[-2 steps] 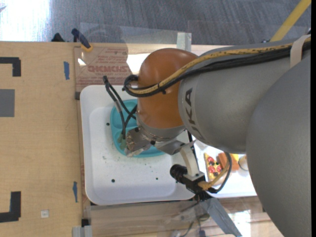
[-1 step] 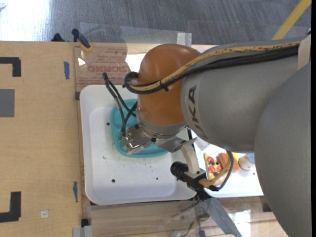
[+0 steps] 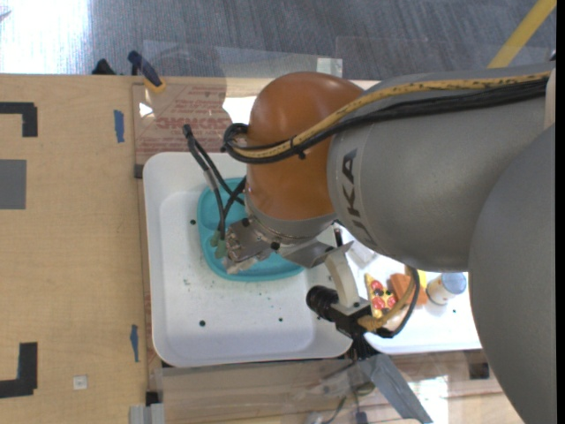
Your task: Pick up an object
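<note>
A teal, shallow dish-like object (image 3: 214, 228) lies in the left white bin (image 3: 177, 281), near its middle. My gripper (image 3: 236, 250) hangs low over the dish's near part, under the orange wrist band (image 3: 291, 148). It appears to touch or almost touch the teal surface. The arm's grey body covers the dish's right side and most of the right bin.
In the right bin (image 3: 424, 329), beside the arm, lie a red-and-yellow item (image 3: 380, 297), an orange piece (image 3: 400, 285) and a blue-capped white thing (image 3: 450, 285). Black cables (image 3: 207, 170) loop off the wrist. A cardboard sheet (image 3: 66, 237) lies to the left of the bins.
</note>
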